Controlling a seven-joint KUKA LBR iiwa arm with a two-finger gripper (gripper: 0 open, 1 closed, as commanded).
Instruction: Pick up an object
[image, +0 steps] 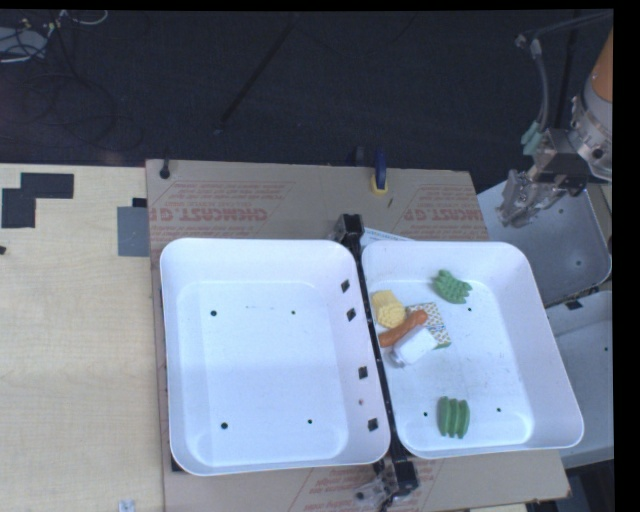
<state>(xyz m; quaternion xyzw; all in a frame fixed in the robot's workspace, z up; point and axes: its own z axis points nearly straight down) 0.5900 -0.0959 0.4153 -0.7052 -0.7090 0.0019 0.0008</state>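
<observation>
The gripper (520, 197) hangs beyond the right bin's (520, 262) far right corner; whether it is spread I cannot tell. The nearest object, a green leafy toy (452, 287), lies down-left of it, inside that bin.

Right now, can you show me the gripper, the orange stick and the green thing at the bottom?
gripper (517, 205), camera view, between its fingertips.
orange stick (404, 327), camera view, its middle.
green thing (453, 416), camera view, its centre.

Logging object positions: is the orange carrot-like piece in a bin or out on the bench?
In: the orange piece lies inside the right bin.
</observation>
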